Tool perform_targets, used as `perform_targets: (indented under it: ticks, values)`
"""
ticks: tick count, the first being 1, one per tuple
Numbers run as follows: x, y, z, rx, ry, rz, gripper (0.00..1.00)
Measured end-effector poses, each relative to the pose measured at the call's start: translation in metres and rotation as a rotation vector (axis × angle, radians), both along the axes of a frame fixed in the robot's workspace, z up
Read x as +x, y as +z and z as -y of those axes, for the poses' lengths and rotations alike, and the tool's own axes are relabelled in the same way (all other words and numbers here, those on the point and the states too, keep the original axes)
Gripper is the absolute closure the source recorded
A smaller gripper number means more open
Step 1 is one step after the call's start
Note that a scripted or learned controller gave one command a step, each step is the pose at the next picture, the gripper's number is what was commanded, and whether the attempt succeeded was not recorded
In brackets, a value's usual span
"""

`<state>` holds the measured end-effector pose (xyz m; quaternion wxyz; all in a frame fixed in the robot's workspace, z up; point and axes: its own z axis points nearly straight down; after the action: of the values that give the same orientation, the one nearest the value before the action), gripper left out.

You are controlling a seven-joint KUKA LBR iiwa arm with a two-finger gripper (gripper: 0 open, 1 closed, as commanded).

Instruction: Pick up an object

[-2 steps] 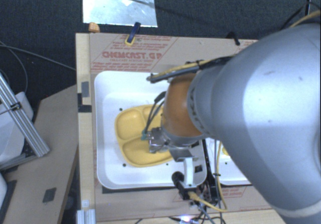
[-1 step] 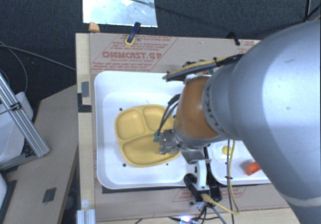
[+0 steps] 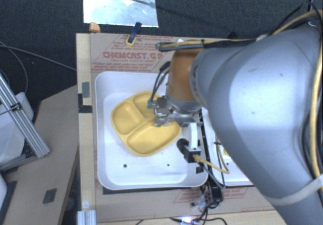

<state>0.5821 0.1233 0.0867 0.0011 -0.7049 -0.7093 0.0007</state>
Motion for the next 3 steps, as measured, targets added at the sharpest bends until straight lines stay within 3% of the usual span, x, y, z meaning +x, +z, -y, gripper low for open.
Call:
perform_targets:
  ticks: [1, 2, 3]
  values:
    - [0.039, 0.171, 0.016, 0.002, -0.002, 0.024, 1.0]
    - [-0.031, 0.274, 0.034, 0.003, -0.003, 0.012, 1.0]
    - [-0.097, 0.325, 0.012, 0.004, 0.002, 0.01, 1.0]
